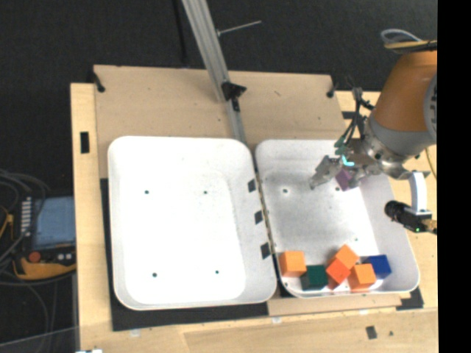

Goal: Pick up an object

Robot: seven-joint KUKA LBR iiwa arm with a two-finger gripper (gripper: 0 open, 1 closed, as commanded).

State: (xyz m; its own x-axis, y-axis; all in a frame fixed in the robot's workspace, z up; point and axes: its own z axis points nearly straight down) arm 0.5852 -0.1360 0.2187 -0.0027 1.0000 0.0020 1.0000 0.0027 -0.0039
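Observation:
My gripper (336,175) hangs over the upper right part of the right bin (309,212), below the grey wrist and orange band. A small purple block (344,179) sits between its fingers, and one grey finger (322,173) shows to the block's left. Along the bin's front edge lie an orange block (293,262), a dark green block (315,276), two more orange blocks (341,265) (361,276) and a blue block (379,265).
The left bin (184,219) lies beside the right one, with black clips along the shared edge. A grey metal pole (213,57) slants up from the back of the bench. Cables and a small box lie off the bench at the left.

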